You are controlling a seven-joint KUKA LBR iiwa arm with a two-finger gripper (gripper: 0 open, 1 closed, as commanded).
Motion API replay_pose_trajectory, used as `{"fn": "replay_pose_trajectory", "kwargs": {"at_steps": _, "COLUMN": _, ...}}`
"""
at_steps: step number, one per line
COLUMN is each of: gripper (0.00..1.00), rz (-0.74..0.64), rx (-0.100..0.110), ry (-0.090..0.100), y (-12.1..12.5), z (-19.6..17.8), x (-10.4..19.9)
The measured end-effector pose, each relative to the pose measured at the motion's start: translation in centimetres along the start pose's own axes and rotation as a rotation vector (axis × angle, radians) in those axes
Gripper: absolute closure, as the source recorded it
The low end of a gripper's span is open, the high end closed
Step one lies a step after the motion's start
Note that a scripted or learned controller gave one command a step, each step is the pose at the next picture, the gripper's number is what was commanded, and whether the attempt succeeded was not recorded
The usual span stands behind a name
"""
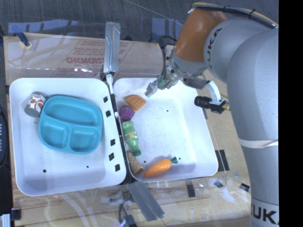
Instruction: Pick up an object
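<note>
My gripper (152,89) hangs over the far edge of the right bin (189,126), just right of an orange wedge-shaped piece (135,102). Nothing shows between its fingers. Along the right bin's left wall lie a purple round item (126,112), a green bottle-like toy (130,137) and a small brown piece (136,165). An orange carrot (159,167) rests near the front wall.
The left bin (28,169) holds a blue divided tray (71,125) and a small round white and orange object (34,103) at its far left corner. The grey arm (236,56) covers the right side of the bench.
</note>
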State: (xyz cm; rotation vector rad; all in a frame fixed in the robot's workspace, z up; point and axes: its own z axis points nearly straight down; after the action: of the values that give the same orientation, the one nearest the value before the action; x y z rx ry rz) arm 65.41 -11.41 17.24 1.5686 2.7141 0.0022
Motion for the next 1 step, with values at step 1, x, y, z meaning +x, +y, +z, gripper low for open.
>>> {"fn": "replay_pose_trajectory", "kwargs": {"at_steps": 1, "gripper": 0.0, "rz": 0.0, "rx": 0.005, "ry": 0.004, "y": -0.1, "z": 0.35, "x": 0.11}}
